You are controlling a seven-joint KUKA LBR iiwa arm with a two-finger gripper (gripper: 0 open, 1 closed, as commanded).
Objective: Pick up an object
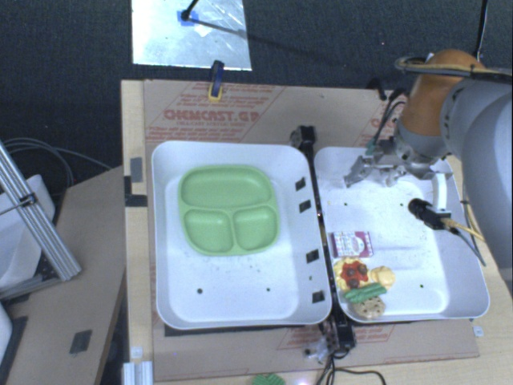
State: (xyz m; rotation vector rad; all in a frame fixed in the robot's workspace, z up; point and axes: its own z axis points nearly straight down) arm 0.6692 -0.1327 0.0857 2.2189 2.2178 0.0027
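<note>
My gripper (pixel 375 169) hangs over the right bin's (pixel 449 251) far edge; whether it is clenched I cannot tell. 1 toy pile (pixel 362 283) lies near.

Dark carpet-like floor (pixel 64 62) fills the top and left of the frame. A shiny metal sheet (pixel 191 21) lies on it at upper middle. The tan counter (pixel 96 231) has printed cardboard (pixel 240 111) on top, with aluminium framing (pixel 36 231) at far left.

Red print reading "CHEMCAST GP" runs across the brown protective sheet (pixel 216 115) on the worktop, beyond the left bin (pixel 172 239).
</note>
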